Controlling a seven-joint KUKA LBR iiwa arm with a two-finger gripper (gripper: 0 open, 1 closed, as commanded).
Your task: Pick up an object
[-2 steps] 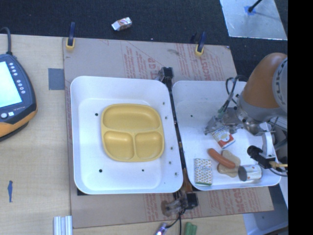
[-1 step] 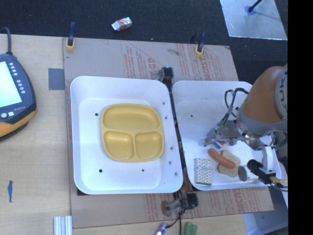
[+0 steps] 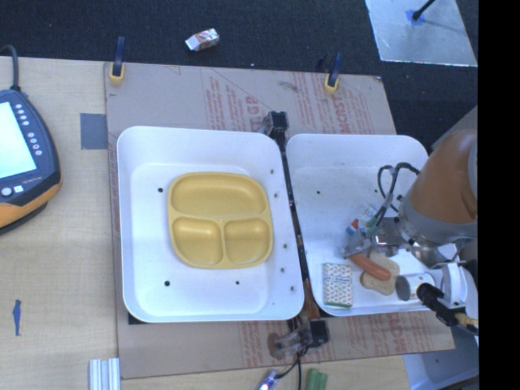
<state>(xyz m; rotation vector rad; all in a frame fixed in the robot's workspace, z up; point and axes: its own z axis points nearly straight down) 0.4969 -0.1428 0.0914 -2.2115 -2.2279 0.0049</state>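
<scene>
Two shallow white plastic bins are sitting side by side on the cardboard-covered bench. The left bin is holding one yellow plastic divided tray, smooth, rounded, with three compartments. The right bin is holding the graspable things near its front edge: one orange-red hot-dog-shaped toy lying against a tan bun-like piece, and one flat, patterned green-and-white packet just beside them. The grey arm with its orange band is reaching down over this bin; its gripper is hanging just above the toy, seemingly touching nothing, and whether it is spread or closed is impossible to tell.
</scene>
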